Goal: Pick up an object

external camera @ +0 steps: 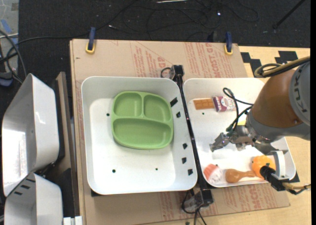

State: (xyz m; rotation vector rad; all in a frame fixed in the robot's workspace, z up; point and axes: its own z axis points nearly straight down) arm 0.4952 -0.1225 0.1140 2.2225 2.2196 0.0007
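My gripper (222, 140) hangs over the middle of the right bin (202, 90), open, with nothing between its fingers. The grey arm with its orange band (279, 103) reaches in from the right. A flat orange and purple packet (215, 103) lies at the back of this bin, well beyond the gripper. Along the front wall lie a small red and white object (212, 171), a brown spoon-shaped piece (238, 174) and an orange object (259, 164), all just in front of the gripper and apart from it.
The left bin (94, 120) holds a green divided plate (142, 120). A black divider (186, 120) runs between the two bins. A cable (236, 103) loops off the wrist above the right bin. White tubs (27, 135) stand off the bench at the left.
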